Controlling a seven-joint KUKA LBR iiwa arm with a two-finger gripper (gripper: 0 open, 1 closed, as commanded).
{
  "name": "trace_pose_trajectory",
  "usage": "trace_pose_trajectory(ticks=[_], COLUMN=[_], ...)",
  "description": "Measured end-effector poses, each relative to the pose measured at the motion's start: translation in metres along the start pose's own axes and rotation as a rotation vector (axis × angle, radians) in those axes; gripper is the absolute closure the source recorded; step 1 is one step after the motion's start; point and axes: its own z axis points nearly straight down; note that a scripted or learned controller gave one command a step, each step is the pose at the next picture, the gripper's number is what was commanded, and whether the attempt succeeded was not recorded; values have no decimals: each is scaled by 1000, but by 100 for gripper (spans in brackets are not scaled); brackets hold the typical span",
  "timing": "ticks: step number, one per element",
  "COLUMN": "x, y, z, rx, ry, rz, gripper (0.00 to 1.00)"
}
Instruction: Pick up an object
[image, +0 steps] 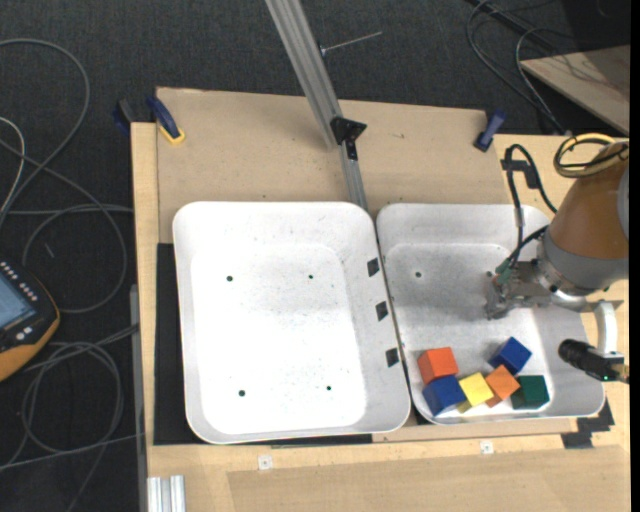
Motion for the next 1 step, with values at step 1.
trace_pose_trajectory(ticks=[1], x=[8], y=[-2], z=[-60], rx=[-6], ry=[-3], rz=[-2], gripper=[100])
